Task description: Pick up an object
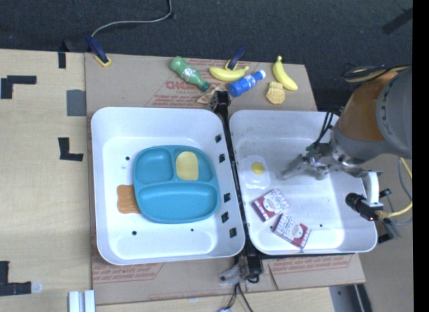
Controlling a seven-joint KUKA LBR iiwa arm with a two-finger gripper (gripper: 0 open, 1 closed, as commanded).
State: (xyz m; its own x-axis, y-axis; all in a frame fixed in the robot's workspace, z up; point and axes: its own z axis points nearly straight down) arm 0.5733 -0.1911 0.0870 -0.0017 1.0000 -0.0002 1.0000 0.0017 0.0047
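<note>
My gripper (303, 165) hangs low over the right bin (348, 240), near its middle, with its fingers spread open and nothing between them. A white fried egg with a yellow yolk (257, 169) lies just left of it, a short gap away. Two red-and-white packets (270, 204) (290, 230) lie in front of the egg, toward the bin's near edge. The grey arm with its orange band (365, 113) comes in from the right.
The left bin (107, 136) holds a blue divided plate (175, 193) with a yellow piece (187, 166) on it and an orange slice (125, 198) at its left edge. Behind the bins lie a green bottle (188, 72), two bananas (228, 73) (285, 74), a blue bottle (244, 83) and a corn piece (274, 92).
</note>
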